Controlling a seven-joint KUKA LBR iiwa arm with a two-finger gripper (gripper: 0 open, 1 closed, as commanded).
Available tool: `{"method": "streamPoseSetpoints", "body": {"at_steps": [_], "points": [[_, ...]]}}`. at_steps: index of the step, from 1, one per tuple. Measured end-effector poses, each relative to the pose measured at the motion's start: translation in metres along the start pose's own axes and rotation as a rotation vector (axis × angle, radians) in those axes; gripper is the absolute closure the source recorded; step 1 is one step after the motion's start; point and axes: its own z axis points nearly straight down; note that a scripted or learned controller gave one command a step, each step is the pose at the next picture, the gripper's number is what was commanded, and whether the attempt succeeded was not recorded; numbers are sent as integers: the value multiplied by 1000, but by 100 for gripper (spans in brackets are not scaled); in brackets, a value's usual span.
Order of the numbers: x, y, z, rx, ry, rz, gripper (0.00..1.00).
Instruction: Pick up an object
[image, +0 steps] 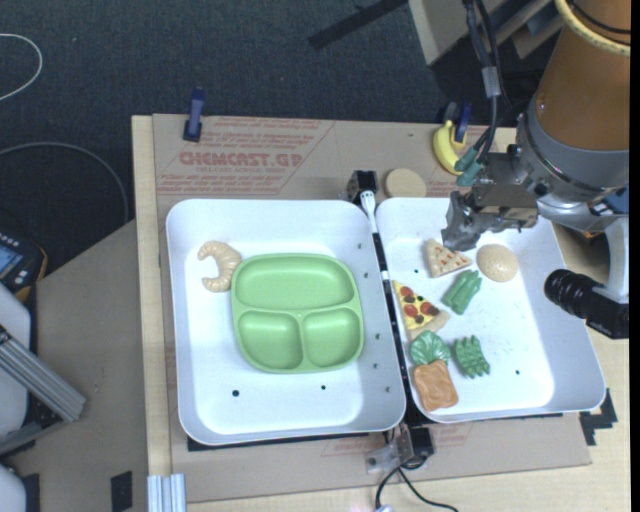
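We see two glossy white plastic bins (190, 300), a smooth matt green plastic tray (297, 312) and a dull brown cardboard sheet (250, 150).

The gripper (458, 236) hangs over the right bin (530, 392), just above the sandwich wedge (446, 259). Near that wedge lie the egg (497, 263), pickle (462, 292) and pizza slice (417, 306). The left bin (200, 390) holds a green tray (296, 310), with a croissant (220, 264) touching its left side.
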Motion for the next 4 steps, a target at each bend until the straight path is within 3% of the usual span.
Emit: {"method": "streamPoseSetpoints", "body": {"at_steps": [1,2,3,4], "points": [[-19,19,106,28,-6,9,100],[22,-2,74,13,-3,0,100],[-37,-4,134,25,-7,12,100],[48,1,11,2,1,-5,100]]}}
